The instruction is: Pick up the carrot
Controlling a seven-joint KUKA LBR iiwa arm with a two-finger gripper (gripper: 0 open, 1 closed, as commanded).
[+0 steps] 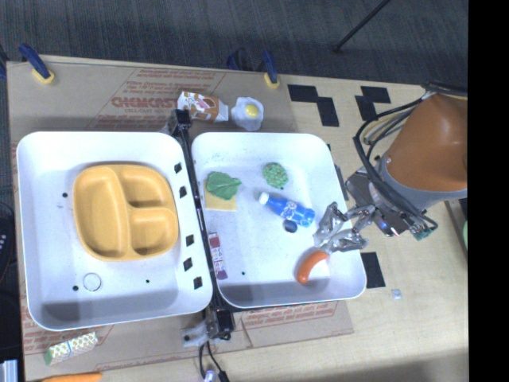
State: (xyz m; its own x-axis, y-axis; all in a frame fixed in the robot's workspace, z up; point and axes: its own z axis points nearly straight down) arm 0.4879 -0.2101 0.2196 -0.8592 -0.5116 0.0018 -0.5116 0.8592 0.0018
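Observation:
An orange carrot (311, 266) lies in the right bin (262, 289) near its front right corner, tilted up to the right. My gripper (332, 231) hangs just above and to the right of it, over the bin's right wall. Its metal fingers (327, 222) stand spread apart with nothing between them. The carrot's upper end sits right below the fingertips; whether they touch is unclear.
The right bin also holds a blue bottle (286, 208), a green leafy piece on a yellow slice (222, 188) and a small green round item (275, 173). A yellow divided tray (127, 210) fills the left bin (32, 213). Small items (248, 111) lie behind the bins.

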